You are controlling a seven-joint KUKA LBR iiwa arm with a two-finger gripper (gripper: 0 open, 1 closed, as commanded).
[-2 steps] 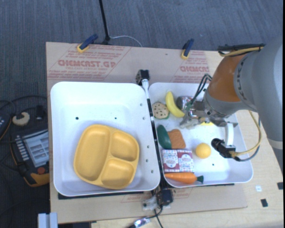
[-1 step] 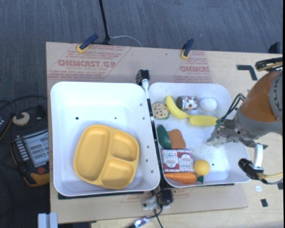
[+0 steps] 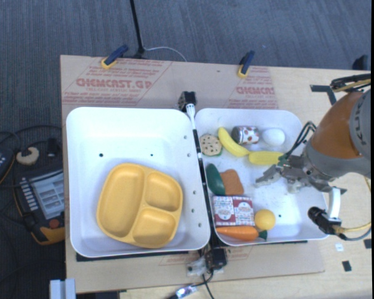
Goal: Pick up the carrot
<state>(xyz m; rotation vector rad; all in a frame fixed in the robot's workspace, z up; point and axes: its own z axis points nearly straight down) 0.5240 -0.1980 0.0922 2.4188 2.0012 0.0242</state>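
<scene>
Right-hand bin point(image 3: 287, 229) holds the carrot point(image 3: 239, 233); claw point(image 3: 269, 174) spread, gripping nothing.

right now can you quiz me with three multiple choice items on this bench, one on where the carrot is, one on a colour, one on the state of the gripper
1. Where does the carrot lie?
A. in the right bin, at its front edge below the red box
B. on the yellow tray
C. on the cardboard outside both bins

2. What colour is the divided tray in the left bin?
A. green
B. yellow
C. blue

3. How does the gripper stand to the carrot?
A. shut on it
B. lifting it over the left bin
C. apart from it, in the right bin

Answers: 1 A, the carrot lies under the red box, beside the lemon. 2 B, the tray is plain yellow. 3 C, bare floor separates them.
</scene>
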